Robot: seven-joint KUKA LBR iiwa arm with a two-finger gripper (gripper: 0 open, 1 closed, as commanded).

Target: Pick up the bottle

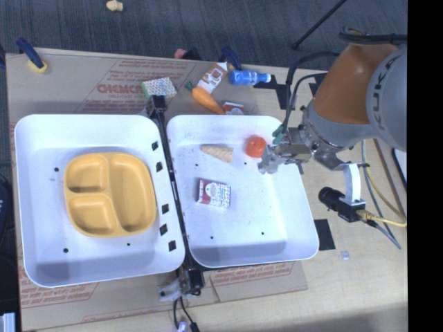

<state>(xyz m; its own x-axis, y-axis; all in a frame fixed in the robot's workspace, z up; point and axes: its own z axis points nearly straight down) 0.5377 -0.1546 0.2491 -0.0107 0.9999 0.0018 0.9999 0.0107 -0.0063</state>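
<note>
The bottle lies on the bench behind the bins. Your gripper hovers over the right bin's edge by the tomato; can't tell its grip. The yellow tray sits in the left bin.

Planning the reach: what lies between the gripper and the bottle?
In the camera view, only the right bin's far rim and bare cardboard separate the gripper from the blue bottle; the red ball sits just left.

Bottle behind right bin, outside it.
</note>
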